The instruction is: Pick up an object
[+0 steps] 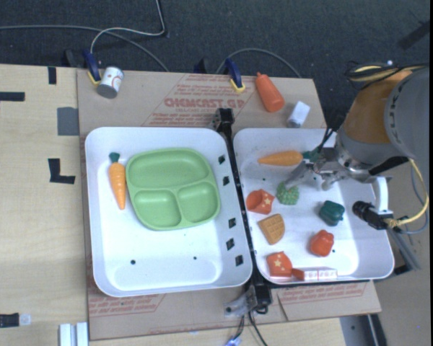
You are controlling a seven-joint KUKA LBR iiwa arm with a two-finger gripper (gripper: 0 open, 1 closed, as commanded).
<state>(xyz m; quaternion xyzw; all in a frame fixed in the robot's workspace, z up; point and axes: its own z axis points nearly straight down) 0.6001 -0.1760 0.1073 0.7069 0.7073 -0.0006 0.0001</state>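
Note:
My gripper (311, 178) hangs over the upper middle of the right bin (372, 262), open, with nothing between its fingers. Its left finger (297, 176) points down toward a green broccoli piece (288, 193). An orange carrot (280, 158) lies just up and left of the gripper. Lower in the same bin lie a red-orange piece (260, 201), a tan waffle-like piece (273, 228), a dark green pepper (332, 211), a red tomato (321, 244) and a red wedge (279, 264).
The left bin (105, 251) holds a green divided plate (175, 187) and a small carrot (117, 181). Behind the bins on the cardboard lie an orange bottle (269, 92), a white cube (299, 113) and a small can (110, 81).

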